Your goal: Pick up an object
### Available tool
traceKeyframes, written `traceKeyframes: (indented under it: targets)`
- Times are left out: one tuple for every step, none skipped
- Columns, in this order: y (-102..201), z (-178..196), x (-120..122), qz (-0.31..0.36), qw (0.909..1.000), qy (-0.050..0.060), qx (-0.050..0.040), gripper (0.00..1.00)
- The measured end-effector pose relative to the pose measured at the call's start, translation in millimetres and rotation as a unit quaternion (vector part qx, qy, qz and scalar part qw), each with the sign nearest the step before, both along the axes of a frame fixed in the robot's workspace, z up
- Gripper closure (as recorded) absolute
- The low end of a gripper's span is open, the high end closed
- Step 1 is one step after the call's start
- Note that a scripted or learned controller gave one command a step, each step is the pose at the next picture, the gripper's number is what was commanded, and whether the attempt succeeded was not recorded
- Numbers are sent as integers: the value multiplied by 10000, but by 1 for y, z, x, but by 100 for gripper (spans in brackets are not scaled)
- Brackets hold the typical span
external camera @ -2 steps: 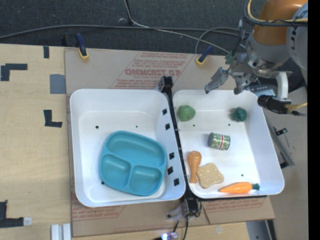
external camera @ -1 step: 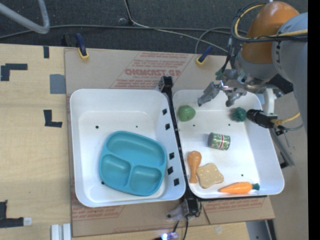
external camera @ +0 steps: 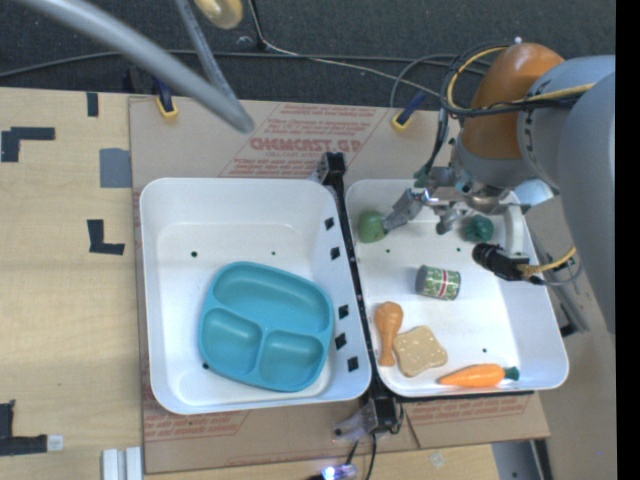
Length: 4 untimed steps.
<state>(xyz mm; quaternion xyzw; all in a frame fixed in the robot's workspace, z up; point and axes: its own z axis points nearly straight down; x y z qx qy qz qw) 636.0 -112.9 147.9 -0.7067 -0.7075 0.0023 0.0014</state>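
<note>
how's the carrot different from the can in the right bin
The carrot is orange with a small green tip; the can is green with a pale band. The carrot is long and tapered; the can is short and stubby. The carrot lies along the near wall of the right bin; the can sits mid-bin, apart from the walls. Both lie on their sides, untouched by the hand.
</note>
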Motion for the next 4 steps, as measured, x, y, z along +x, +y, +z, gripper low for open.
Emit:
traceKeyframes:
  targets:
    - [6, -48, 5, 3, 10000, 0, 1, 0]
    - [7, -35, 6, 6, 10000, -14, 8, 100]
    - [13, 26, 4, 3, 10000, -42, 9, 100]
    - [14, 58, 4, 4, 10000, -38, 10, 100]
